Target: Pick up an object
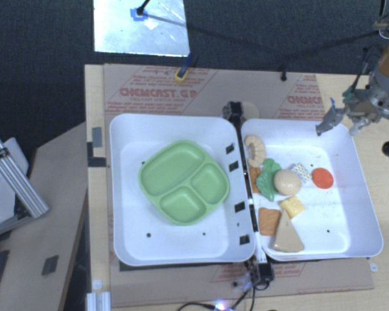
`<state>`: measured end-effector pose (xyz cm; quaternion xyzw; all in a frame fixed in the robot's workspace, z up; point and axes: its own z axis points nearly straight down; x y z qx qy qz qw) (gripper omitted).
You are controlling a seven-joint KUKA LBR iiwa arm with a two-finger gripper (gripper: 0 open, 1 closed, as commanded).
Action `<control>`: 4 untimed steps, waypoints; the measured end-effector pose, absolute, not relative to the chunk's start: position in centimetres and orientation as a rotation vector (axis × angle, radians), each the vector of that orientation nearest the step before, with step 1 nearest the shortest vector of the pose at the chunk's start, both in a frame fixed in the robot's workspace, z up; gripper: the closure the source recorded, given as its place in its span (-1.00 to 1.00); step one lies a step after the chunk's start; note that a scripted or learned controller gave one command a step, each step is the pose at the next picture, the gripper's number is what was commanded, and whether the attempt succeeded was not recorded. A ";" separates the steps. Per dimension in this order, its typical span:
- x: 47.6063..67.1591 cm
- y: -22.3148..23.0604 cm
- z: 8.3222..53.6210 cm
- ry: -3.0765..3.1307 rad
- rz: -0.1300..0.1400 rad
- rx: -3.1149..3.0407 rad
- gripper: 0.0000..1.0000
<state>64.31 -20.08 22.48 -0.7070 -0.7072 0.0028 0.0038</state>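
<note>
From above the bench we see two shallow white plastic bins lying side by side on a sheet of printed brown cardboard [201,83]. The left bin [126,135] holds a pale green plastic plate with three compartments [183,182], lying flat near the bin's middle. The right bin [353,206] carries the toy food we take as the objects to be picked: a curled tan pastry piece [255,150] near the divider, a leafy green lettuce piece [268,177] touching a round beige egg-shaped ball [287,182], a small white speckled block [301,172] just beside that ball, a flat orange-red disc [322,177] a little to the right, a yellow cheese cube [293,207], an orange-brown cracker square [268,220] and a beige wedge [288,237] at the near side. The grey two-finger gripper [340,123] reaches in from the right and hangs over the far right corner of the right bin, well apart from the food; its two fingers are spread (one points down-left, the other sits nearer the wrist) and nothing lies between them. Beyond the bench, on the dark floor, lies a shiny square metal sheet [141,18].
</note>
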 end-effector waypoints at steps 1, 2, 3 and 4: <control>64.5 -20.0 23.3 -2.226 -0.001 -2.219 -1.00; 64.4 -20.2 19.4 -2.226 -0.002 -2.221 -1.00; 64.7 -19.5 14.9 -2.227 0.000 -2.216 -1.00; 65.2 -19.4 10.8 -2.230 0.000 -2.215 -1.00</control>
